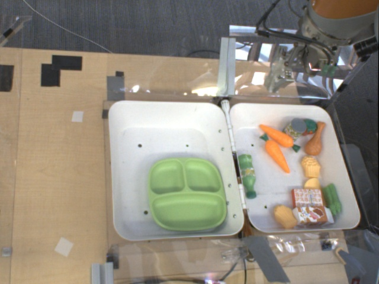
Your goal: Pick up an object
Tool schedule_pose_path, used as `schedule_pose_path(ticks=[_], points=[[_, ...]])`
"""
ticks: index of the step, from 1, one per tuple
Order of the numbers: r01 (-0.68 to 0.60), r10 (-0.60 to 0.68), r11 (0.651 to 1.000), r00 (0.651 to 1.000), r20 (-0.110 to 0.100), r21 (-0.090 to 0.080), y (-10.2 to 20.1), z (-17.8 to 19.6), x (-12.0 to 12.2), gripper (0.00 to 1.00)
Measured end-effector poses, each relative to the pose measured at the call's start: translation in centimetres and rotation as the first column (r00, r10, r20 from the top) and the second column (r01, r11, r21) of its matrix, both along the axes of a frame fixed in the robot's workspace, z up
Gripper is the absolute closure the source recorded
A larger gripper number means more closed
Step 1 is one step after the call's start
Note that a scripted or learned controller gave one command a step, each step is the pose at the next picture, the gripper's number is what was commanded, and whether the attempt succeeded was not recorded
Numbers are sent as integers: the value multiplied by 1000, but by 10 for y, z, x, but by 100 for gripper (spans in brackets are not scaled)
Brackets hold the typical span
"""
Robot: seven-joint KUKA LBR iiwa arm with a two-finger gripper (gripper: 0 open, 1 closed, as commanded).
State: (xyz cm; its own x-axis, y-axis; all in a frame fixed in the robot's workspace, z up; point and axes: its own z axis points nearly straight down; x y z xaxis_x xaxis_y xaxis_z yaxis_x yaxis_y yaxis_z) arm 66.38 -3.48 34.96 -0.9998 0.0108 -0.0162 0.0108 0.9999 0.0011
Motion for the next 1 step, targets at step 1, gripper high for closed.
schedule_pose_path(ticks=[1], points=[[-127, 127, 992, 992, -9, -1, -7, -72, -46, 100]])
